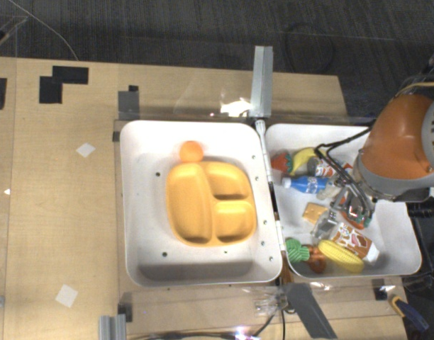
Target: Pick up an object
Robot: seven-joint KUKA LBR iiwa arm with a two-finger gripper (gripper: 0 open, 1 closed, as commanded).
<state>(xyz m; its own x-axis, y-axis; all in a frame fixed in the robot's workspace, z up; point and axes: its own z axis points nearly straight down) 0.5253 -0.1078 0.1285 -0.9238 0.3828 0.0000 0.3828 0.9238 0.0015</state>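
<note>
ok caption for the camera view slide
KUKA arm's gripper lowered among toys in the right bin; yellow tray in the left bin.

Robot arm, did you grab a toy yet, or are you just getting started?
Done: the arm has reached over the right bin, and its tool sits low among the toys. In hand: nothing I can see. Left: grasp something, maybe the corn or blue bottle, and lift it.

Lighting: bright, even, from overhead. Glare: white hotspot on the clear panel just behind the left bin (132, 190), by the metal post (262, 83). Shadow: soft grey band along that bin's near inner wall. Focus: moderate overall; small items in the right bin (405, 250) slightly blurred.
</note>
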